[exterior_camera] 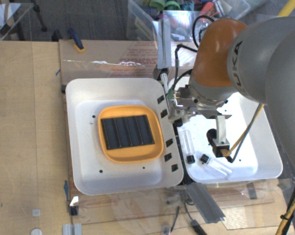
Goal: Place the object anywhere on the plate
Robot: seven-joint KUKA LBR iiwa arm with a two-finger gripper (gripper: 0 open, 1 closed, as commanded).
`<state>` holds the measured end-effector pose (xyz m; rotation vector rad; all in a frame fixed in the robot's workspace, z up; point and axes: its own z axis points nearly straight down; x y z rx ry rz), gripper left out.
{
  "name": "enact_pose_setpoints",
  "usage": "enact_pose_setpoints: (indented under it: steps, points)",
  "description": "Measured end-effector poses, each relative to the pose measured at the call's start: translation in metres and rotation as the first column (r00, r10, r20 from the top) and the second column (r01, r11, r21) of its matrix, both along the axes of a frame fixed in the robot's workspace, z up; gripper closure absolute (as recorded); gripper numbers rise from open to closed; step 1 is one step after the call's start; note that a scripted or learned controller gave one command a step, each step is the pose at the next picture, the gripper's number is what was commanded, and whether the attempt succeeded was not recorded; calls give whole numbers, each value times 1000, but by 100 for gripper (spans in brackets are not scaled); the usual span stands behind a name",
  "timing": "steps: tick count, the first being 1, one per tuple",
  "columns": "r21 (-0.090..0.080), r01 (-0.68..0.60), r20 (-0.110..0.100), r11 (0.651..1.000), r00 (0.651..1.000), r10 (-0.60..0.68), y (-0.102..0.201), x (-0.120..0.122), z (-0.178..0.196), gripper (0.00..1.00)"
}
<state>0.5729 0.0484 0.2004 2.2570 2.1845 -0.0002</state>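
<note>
Gripper hangs right of plate, near tube, likely poised to pick it; whether spread or pinching cannot be told.

A plate is set in the left bin — small tubes are laid toward the front of the right bin.
</note>
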Motion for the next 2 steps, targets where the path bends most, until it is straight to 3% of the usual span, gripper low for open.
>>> enact_pose_setpoints:
  steps: [1, 2]
  points:
    - [0, -68, -4, 998, 998, 68, 44, -2, -7, 100]
    - [1, -68, -3, 998, 998, 68, 44, -2, -6, 0]
